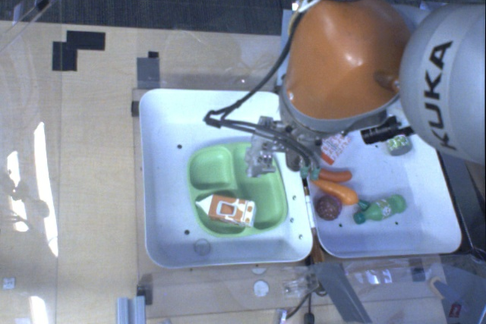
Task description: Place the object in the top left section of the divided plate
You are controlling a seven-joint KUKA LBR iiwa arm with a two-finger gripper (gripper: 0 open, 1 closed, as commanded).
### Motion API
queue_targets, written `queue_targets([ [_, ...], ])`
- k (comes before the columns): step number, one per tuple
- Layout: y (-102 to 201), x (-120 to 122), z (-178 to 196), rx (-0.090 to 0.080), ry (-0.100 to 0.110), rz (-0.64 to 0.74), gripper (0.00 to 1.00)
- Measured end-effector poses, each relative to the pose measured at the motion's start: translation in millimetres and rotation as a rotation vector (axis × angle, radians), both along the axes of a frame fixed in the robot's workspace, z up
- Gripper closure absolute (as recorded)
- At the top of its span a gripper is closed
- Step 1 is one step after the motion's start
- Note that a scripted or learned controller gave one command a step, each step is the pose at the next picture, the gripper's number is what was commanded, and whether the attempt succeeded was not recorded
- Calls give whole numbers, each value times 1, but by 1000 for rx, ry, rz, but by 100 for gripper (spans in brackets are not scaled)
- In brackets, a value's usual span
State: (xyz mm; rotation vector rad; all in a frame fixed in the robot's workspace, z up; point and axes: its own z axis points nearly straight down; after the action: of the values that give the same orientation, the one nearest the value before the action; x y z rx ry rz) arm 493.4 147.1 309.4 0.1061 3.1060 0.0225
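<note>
Item: green divided plate (228,197) in the left bin (163,163). An orange-and-white carton (231,210) lay in the plate's near section, not the top left one (213,165). The gripper (263,157) hung over the plate's far right section.

Risk: we judged a descent there could clip the divider or push the plate toward the bin's wall.

Jaws: possibly parted; we could not tell, nor make out anything held.

Right bin (433,231): carrots (338,190), green bottle (380,209).
</note>
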Motion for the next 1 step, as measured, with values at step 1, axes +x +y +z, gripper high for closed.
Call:
queue_targets([
  [1, 49, -5, -44, -17, 21, 432, 100],
])
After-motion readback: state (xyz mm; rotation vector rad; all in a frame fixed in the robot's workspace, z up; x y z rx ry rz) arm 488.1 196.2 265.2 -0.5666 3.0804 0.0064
